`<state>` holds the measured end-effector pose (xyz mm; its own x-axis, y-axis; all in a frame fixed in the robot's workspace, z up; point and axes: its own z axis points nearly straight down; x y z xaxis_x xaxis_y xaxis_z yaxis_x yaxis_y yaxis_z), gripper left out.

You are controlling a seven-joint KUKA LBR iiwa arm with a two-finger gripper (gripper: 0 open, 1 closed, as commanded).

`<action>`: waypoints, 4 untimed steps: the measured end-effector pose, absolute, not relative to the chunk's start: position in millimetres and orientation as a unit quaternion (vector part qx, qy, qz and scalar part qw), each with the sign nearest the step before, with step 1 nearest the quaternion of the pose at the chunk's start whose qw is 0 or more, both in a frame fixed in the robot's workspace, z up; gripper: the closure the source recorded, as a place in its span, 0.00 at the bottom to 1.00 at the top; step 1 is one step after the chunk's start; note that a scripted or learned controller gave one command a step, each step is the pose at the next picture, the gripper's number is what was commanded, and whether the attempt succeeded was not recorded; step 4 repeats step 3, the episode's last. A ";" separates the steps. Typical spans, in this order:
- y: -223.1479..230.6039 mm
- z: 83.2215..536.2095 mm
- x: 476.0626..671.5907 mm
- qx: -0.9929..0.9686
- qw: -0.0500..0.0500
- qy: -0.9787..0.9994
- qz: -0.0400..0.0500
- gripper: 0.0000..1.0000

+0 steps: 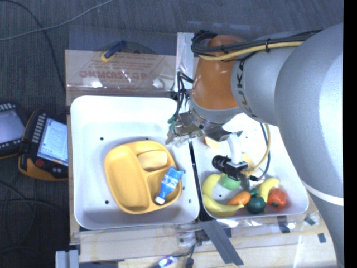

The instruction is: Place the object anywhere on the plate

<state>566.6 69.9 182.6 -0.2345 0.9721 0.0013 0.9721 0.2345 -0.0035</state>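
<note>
Plate [127, 177] is already carrying a blue tube [168, 185] at 4 o'clock, so that's looking done. Gripper [179, 128] is hovering at the bins' divider, grip state unclear.

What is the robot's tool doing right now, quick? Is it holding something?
Tool: at the divider between the two bins, near the yellow plate; it cannot be told whether it is open, closed or holding anything.

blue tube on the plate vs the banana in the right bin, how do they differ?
The blue tube is blue with a white cap end; the banana is yellow. The tube is straight and the smaller of the two; the banana is curved. The tube lies on the yellow plate in the left bin; the banana lies among other toy produce in the right bin. Both lie flat.
</note>
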 end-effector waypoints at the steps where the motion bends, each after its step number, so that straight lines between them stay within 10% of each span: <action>1: 28.3 200.6 561.4 -0.593 0.000 -0.805 0.001 1.00; 2: 28.0 183.1 593.1 -0.489 0.000 -0.872 0.001 1.00; 3: 28.4 183.1 593.1 -0.489 0.000 -0.872 0.001 0.00; 4: 28.4 183.1 593.1 -0.489 0.000 -0.872 0.001 0.00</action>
